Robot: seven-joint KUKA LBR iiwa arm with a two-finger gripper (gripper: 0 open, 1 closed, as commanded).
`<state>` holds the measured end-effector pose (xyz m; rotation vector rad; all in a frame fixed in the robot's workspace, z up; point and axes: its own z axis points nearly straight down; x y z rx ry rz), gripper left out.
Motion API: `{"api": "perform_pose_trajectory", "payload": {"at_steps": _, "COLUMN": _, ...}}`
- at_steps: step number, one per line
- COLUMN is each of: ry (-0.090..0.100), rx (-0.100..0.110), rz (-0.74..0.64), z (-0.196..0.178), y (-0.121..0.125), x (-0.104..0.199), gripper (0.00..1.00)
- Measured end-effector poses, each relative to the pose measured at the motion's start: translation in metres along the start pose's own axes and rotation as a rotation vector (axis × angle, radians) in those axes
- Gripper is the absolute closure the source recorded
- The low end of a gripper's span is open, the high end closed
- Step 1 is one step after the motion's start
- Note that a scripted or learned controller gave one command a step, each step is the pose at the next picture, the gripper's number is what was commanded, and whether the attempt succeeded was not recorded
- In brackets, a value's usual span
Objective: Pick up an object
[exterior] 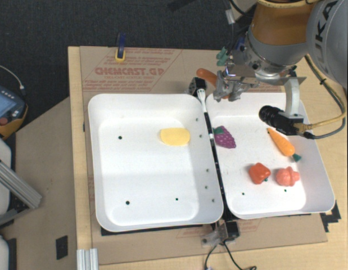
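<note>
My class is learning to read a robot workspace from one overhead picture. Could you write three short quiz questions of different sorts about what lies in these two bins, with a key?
1. True or false: the yellow piece lies in the left bin.
2. Which item lies nearest the wall between the bins? A) carrot B) purple grapes C) pink piece
3. Fill in: the red pepper lies directly to the ____ of the pink piece as the camera sees it.

Key: 1 true. 2 B. 3 left.
</note>
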<state>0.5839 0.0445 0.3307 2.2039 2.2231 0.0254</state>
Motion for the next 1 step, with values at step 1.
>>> {"api": "perform_pose_trajectory", "payload": {"at_steps": 1, "ry": -0.003, "rx": 0.024, "rz": 0.006, "z": 0.0180, "y": -0.0306, "x": 0.0256, "gripper": 1.00}}
